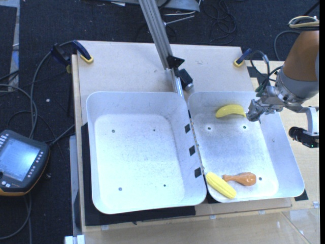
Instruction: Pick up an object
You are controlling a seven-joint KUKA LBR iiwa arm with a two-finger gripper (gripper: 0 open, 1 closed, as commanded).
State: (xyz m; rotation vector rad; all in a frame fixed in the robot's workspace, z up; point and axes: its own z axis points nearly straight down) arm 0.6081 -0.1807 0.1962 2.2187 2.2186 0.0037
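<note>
A yellow banana (229,111) lies near the back of the right bin (274,151). At that bin's front lie a yellow corn cob (221,185) and, touching its right side, an orange drumstick-shaped toy (240,178). My gripper (253,113) hangs over the right bin's back right part, just right of the banana's end. Its tip looks dark and small from here.
The left bin (101,151) sits beside the right one, with a raised divider (192,136) between them. A metal post (160,32) slants up behind the bins. Yellow clamps (85,58) hold the bench's back corners. A pendant (18,161) lies at far left.
</note>
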